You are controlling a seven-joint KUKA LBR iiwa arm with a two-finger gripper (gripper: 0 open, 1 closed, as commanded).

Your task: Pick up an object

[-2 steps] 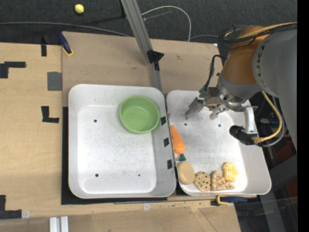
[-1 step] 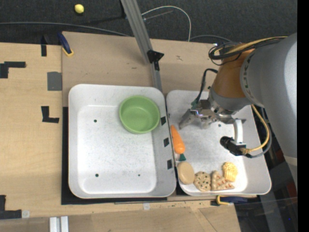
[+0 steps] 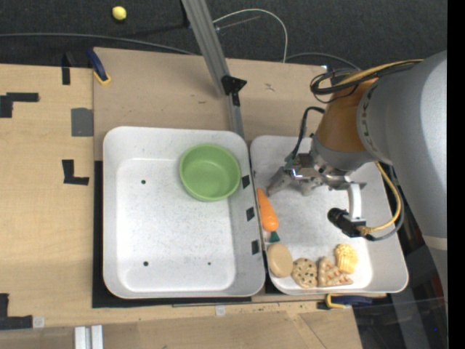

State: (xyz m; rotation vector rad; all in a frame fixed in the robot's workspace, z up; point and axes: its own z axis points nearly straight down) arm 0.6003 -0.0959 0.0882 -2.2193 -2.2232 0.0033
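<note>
Across the worktop (image 3: 167,93) sat two shallow white bins side by side. The big grey arm (image 3: 407,122) with its orange band (image 3: 341,126) came in from the right edge and hung over the right bin (image 3: 389,278). The left bin (image 3: 131,217) was the roomier one, and a green bowl (image 3: 210,171) stood in it near its far right corner, upright and open at the top.

The gripper (image 3: 287,179) hung over the far left part of the right bin, pointing toward the wall between the bins. Its two thin fingers (image 3: 277,183) looked a little apart, and nothing was between them.

An orange carrot (image 3: 267,210) lay along the left wall of the right bin, just near of the gripper and not touching it. A pale round bun (image 3: 280,259) lay in the near left corner of that bin. Just beside it, along the near wall, were a spotted cookie (image 3: 304,272), a pink and tan snack (image 3: 329,273), and a small yellow corn piece (image 3: 346,257), all close together.

A tiny yellow ball (image 3: 119,12) lay on the dark floor past the worktop's far edge.
</note>
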